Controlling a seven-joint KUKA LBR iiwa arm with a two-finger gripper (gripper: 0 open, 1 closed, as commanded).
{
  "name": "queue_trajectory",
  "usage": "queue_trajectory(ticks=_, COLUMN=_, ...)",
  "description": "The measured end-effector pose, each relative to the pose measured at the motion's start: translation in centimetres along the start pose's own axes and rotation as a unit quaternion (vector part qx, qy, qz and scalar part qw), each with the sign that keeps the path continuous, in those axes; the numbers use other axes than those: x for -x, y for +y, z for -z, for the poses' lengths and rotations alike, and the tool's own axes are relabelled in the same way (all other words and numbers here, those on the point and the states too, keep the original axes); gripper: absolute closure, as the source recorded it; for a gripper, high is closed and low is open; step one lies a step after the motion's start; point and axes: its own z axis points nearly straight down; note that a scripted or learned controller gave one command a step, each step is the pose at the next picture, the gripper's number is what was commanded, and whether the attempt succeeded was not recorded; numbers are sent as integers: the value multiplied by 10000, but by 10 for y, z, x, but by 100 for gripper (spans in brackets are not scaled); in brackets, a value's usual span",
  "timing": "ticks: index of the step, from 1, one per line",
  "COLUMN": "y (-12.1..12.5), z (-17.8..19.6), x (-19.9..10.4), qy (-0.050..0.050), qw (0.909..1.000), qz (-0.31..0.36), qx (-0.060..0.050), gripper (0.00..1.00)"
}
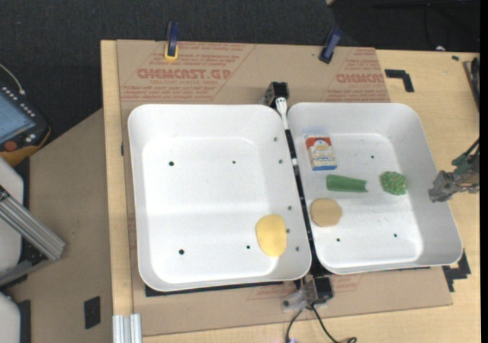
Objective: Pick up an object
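Objects sit loose: green ball (393, 182), green pod (346, 183), small box (321, 152) and tan disc (326, 213) in right bin (427, 219), yellow lump (271, 234) in left bin (152, 204). Hand (446, 186) at right bin's right edge, beside the ball, holding nothing, can't tell if open or closed. Risks: ball likely rolls off when touched, disc too flat to grip, hand may catch bin rim

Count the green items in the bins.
2, both in the right bin: a long green piece near its middle, and a round bumpy green one just right of it. None looks hidden.
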Motion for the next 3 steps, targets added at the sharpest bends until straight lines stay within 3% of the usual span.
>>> queue_trajectory(ticks=1, y=36, z=23, x=0, qy=-22, qw=10000, qz=14, qx=37, gripper=100)
queue_trajectory(ticks=2, y=99, z=27, x=-1, qy=-28, qw=10000, qz=23, qx=52, gripper=100)
queue_trajectory(ticks=3, y=30, z=33, x=1, qy=-1, qw=10000, qz=-9, qx=-3, gripper=100)
